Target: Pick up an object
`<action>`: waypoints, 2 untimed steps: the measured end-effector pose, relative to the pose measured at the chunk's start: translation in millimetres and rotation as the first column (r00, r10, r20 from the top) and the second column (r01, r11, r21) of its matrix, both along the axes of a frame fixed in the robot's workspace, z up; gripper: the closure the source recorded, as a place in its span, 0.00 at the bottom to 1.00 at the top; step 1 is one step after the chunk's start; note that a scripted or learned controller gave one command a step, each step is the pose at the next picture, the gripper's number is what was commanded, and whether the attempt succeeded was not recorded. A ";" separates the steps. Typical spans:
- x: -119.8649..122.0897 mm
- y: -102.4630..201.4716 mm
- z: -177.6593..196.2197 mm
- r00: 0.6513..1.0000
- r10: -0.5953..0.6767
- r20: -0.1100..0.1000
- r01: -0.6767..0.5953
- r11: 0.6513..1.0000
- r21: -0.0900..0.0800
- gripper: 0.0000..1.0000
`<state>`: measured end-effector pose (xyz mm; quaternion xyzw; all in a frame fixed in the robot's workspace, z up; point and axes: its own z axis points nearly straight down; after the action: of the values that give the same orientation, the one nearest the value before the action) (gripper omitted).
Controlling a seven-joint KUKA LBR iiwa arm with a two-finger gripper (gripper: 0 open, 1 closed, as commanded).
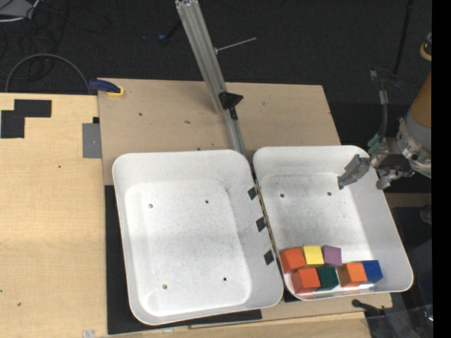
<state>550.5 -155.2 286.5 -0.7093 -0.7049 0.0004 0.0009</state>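
gripper (366, 169): fingers apart, holding nothing | blocks (330, 266): row runs left-right (right bin (310, 167))

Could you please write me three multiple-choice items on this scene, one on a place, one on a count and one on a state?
1. Where do the blocks lie?
A. left bin, far edge
B. right bin, near edge
C. on the bench

2. How many orange blocks show?
A. three
B. one
C. five

3. Where is the tool?
A. among the blocks
B. over the left bin
C. at the right bin's far right rim, apart from the blocks

Answers:
1 B: the blocks crowd the near edge of the right bin.
2 A: three orange tops show.
3 C: the tool hangs at that rim, nothing between its fingers.
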 end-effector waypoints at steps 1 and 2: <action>-14.8 81.3 -101.2 1.000 0.011 -0.010 -0.011 1.000 0.004 0.00; -33.0 148.5 -96.7 1.000 0.012 -0.004 -0.012 1.000 0.003 0.00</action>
<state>517.5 -6.8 189.7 -0.7050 -0.7092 0.0008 0.0035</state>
